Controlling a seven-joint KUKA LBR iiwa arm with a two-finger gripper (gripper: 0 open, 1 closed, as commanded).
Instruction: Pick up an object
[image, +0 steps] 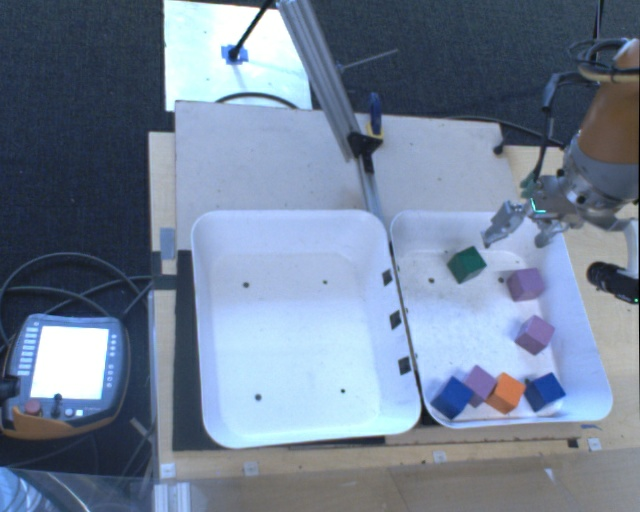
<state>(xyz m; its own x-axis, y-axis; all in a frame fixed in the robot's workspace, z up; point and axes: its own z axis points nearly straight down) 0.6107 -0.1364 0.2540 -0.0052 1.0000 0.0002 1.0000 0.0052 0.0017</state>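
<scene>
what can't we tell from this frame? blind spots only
- End effector, camera view: small and blurred, so open or shut is unclear.
- Arm: cut off by the right edge; its base is out of frame.
- Purple cube in the right bin: tucked among the blue cube and orange cube; contact between them is unclear.
- Handheld screen, left: washed out white, unreadable.

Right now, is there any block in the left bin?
No: the left bin shows a bare white floor, and all the blocks, such as the green block, lie in the right bin.
</scene>
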